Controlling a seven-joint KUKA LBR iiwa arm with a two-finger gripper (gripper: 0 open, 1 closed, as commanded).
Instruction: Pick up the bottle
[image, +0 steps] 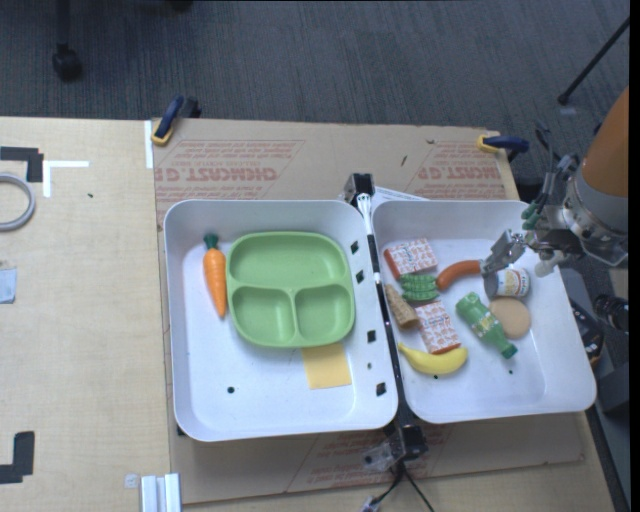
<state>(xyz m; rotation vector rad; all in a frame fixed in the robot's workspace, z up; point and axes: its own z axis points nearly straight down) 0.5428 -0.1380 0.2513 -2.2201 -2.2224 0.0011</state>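
Here the two-finger gripper (510, 252) hovers near the right white bin's (560, 390) far edge, poised to descend. Whether it is apart or together, I cannot tell. The green plastic bottle (485, 324) lies untouched beside a tan cookie (514, 319).

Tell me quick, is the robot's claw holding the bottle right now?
Gripper: over the right bin, above the green bottle; nothing seen in it, open or closed cannot be told.

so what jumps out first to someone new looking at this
The green tray in the left bin, with a carrot beside it. Then the crowded right bin: green bottle, banana, sausage, with the gripper just above the bottle.
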